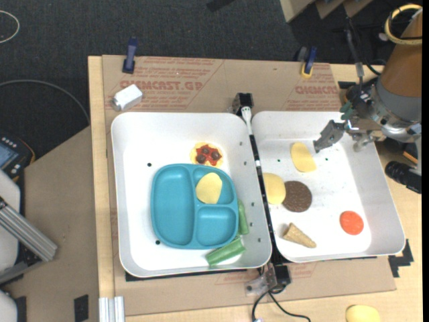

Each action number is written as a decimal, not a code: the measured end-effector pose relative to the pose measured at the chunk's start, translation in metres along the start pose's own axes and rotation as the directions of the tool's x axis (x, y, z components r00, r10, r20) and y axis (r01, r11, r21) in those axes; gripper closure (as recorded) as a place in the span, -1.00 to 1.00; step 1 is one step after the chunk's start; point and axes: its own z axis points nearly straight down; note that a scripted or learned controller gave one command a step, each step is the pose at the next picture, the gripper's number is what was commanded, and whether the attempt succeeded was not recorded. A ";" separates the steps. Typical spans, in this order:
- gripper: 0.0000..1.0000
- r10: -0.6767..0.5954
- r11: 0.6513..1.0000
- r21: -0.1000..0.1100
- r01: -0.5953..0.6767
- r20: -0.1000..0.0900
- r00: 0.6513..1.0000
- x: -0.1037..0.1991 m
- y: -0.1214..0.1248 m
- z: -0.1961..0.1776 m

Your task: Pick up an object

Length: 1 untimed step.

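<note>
Seemingly lining up for a pick, grey two-finger gripper (326, 138) hangs w/ fingers spread, nothing btwn them, by the far edge of the right shallow white bin (375, 200), just beside the pale yellow oval slice (303, 157), prob. its target

Arm (402, 79) cut off by right frame edge; upper links out of frame. Gripper (328, 137) small and dark; finger spacing not resolvable. Yellow object (360, 313) at bottom edge, 1 part cropped. Green piece (242, 217) partly hidden behind blue tray (175, 206) rim.
</note>
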 end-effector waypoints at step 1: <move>-1.00 -0.007 1.000 0.010 0.007 -0.005 1.000 0.078 -0.048 0.056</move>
